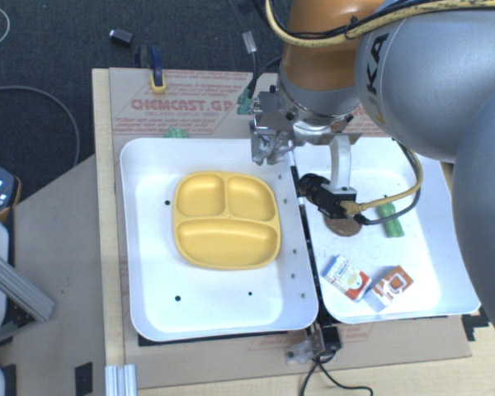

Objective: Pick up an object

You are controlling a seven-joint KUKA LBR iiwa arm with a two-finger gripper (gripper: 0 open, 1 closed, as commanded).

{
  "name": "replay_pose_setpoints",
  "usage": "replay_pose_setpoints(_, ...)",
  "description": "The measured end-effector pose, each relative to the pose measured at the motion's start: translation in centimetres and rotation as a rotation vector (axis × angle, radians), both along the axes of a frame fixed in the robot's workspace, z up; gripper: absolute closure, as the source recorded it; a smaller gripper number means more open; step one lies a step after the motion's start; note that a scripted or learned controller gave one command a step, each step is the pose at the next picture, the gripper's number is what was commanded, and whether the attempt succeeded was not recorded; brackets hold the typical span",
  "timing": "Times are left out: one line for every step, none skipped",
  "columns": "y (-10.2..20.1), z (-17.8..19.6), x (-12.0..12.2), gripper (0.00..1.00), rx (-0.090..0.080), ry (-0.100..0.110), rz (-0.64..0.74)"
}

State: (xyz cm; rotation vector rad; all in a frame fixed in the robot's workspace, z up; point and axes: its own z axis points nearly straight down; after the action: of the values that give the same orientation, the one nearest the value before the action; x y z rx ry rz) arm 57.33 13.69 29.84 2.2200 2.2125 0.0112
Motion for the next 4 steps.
replay_pose_setpoints(0.9, 0.1, -6.2, 1.0, 0.0, 0.016, 0.004)
replay_pose_setpoints(3.3, 10.6, -9.5, 1.0, 0.003, 0.003, 0.008)
replay_pose_setpoints(3.2, 11.2, -9.3, 1.0, 0.001, 0.006, 0.006)
replay_pose_setpoints(3.3, 12.2, -9.3, 1.0, 0.001, 0.004, 0.007)
